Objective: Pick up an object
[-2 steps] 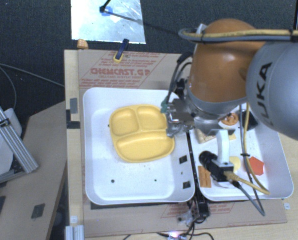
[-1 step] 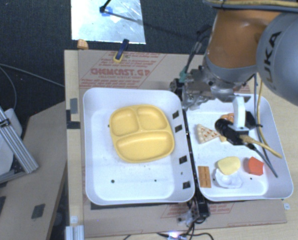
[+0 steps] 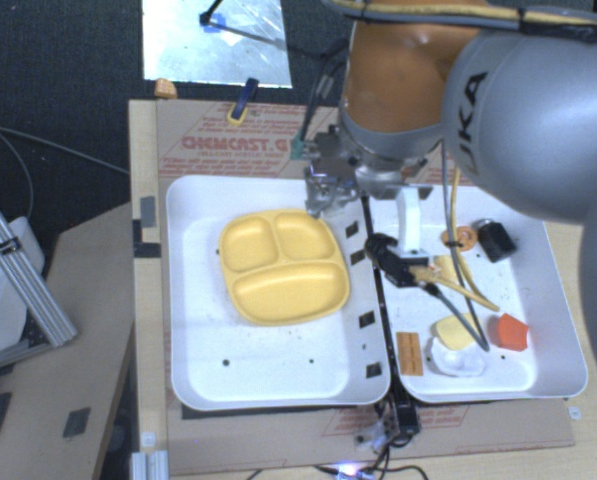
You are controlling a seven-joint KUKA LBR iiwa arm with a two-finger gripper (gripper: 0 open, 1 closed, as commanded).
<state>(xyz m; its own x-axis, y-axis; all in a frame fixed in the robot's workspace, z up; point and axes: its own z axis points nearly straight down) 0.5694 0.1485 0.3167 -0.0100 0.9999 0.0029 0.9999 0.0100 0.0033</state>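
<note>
Camera view: yellow plate (image 3: 283,266) in left bin (image 3: 193,368)

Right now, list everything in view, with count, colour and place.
bins: two, white, side by side on the bench.
divided plate: one, yellow, in the left bin.
block: one, orange-red, right bin, near its front right.
black object: one, right bin, far side.
tan tag: one, right bin, front left.
pale yellow and white item: one, right bin, front.
reflective sheet: one, silvery, beyond the bins.
arm: one, grey with an orange band, reaching in from the right.
pincer: one, metallic, over the left bin's far edge.
</note>
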